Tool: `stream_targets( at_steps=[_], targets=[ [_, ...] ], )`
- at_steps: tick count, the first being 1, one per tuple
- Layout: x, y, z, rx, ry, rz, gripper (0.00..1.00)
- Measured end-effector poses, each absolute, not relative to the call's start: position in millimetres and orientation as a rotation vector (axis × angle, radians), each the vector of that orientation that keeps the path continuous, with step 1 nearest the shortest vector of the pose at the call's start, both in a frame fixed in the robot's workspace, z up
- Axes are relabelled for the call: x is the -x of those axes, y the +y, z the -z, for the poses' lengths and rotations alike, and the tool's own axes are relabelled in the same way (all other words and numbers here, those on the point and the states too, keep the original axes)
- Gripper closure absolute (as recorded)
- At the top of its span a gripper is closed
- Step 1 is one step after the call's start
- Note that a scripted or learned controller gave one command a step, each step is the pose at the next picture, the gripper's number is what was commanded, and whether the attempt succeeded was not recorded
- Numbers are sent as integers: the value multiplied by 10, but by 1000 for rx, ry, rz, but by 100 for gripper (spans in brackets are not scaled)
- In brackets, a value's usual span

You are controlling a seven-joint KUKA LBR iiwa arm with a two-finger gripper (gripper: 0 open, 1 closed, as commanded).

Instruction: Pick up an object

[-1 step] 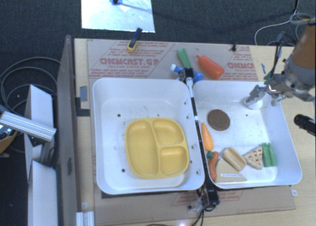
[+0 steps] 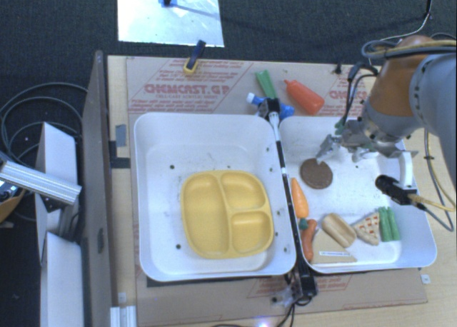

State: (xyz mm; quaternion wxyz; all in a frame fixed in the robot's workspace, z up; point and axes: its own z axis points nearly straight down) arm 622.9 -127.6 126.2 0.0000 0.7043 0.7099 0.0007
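Both white bins [image 2: 214, 129] are looking like smooth, glossy plastic; the yellow tray [image 2: 227, 213] is showing a matt sheen, and the bench board [image 2: 214, 79] is perhaps appearing as printed cardboard.

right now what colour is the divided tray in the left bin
Yellow: the divided tray shows best in the camera view, lying in the white left bin.

Bright even light, slightly soft focus

arm [image 2: 410, 86]: enters from right, orange band above wrist | gripper [image 2: 348, 143]: lowered, pointing down
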Motion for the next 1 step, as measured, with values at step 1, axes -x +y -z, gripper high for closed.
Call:
stream_targets(
  at_steps=[1],
  targets=[
    [-6122,-850,-822,-2215,2231,-1,0]
  ],
)
